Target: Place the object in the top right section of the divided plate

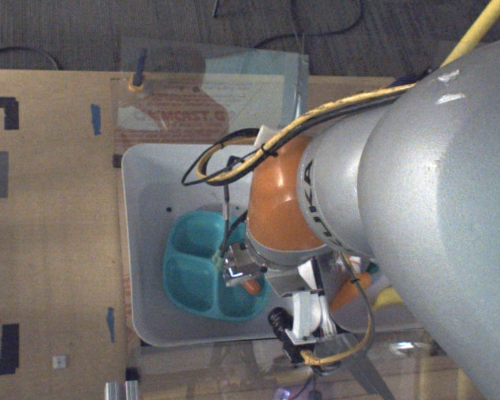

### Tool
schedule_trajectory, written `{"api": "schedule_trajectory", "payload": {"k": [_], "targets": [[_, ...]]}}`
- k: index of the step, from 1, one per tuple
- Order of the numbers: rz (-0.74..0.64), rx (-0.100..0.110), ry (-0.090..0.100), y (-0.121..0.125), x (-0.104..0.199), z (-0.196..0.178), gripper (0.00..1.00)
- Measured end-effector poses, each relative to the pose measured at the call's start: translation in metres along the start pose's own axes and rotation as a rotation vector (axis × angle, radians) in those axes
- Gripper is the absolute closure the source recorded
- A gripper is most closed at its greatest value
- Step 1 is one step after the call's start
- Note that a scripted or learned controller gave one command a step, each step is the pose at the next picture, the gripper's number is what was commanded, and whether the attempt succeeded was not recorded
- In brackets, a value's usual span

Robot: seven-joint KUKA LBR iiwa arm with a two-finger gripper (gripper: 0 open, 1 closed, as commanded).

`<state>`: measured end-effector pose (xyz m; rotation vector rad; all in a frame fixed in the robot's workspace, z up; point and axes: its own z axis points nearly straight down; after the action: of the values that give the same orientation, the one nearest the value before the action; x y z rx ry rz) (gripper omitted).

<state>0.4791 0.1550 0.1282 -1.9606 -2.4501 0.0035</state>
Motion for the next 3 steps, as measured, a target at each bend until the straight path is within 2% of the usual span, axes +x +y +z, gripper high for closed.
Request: {"api": "schedule_trajectory", "payload": {"k": [1, 2, 3], "targets": [[-0.366, -0.006, -0.003, -0.014, -0.065, -0.056, 1.0], [-0.619, -0.007, -0.003, 0.051, 0.008, -0.061, 1.0], [-0.324, -0.006, -0.002, 0.021, 0.062, -0.089, 1.0]]}}
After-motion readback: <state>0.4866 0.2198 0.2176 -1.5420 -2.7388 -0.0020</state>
